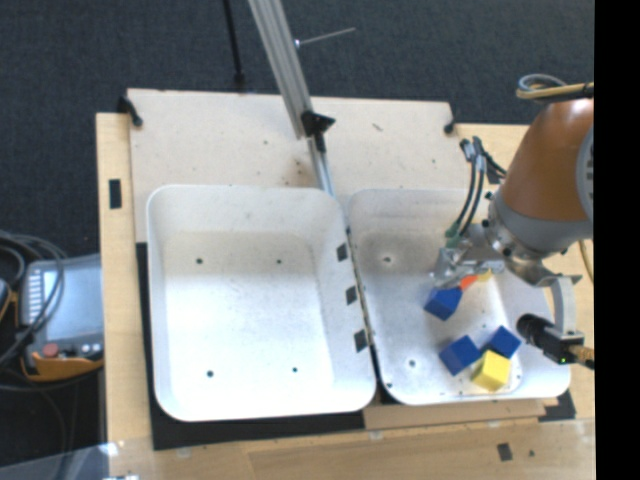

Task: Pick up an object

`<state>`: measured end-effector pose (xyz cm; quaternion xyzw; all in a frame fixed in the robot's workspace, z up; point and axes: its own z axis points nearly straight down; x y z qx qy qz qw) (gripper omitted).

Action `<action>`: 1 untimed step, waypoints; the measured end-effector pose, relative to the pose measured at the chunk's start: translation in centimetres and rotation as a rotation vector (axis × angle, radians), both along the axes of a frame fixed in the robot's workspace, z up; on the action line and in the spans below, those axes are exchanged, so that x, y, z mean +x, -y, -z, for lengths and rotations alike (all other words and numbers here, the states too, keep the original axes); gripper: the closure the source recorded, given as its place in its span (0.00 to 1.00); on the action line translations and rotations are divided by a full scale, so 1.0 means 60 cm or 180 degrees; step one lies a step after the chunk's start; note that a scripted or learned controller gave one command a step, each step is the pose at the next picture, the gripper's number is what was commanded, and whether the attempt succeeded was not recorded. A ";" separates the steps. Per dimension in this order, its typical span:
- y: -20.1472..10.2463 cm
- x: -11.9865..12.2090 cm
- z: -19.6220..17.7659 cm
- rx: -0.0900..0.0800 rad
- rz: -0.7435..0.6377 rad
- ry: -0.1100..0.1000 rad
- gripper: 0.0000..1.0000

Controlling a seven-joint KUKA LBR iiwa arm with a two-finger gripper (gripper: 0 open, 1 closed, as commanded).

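Surface (250, 133): pale board, carrying two shallow white bins side by side, dark floor around it

Left bin (170, 268): toward the surface's left edge, bare white floor with a few dark specks

Right bin (395, 228): toward the surface's right edge, touching the left bin along the middle seam; holds all the blocks, grouped in its near right part

Arm (555, 173): grey with orange band, entering over the surface's right edge, wrist over the right bin's right half, cables looped along its left side

Metal rail (285, 53): slanting from the far edge of the surface down to the seam between the bins

Hand (455, 268): low over the right bin, just above and apparently touching the tilted blue block; finger state cannot be told, block not seen gripped between fingers

Tilted blue block (443, 303): near the right bin's centre, directly beneath the hand, a small orange piece just beside its upper right

Second blue block (460, 354): toward the bin's near edge

Third blue block (504, 342): just right of the second, touching the yellow block

Yellow block (492, 371): nearest the bin's near right corner
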<state>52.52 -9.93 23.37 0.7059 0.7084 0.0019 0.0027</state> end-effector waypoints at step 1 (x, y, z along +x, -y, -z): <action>-0.085 0.005 -0.019 0.0008 -0.0015 -0.0008 1.00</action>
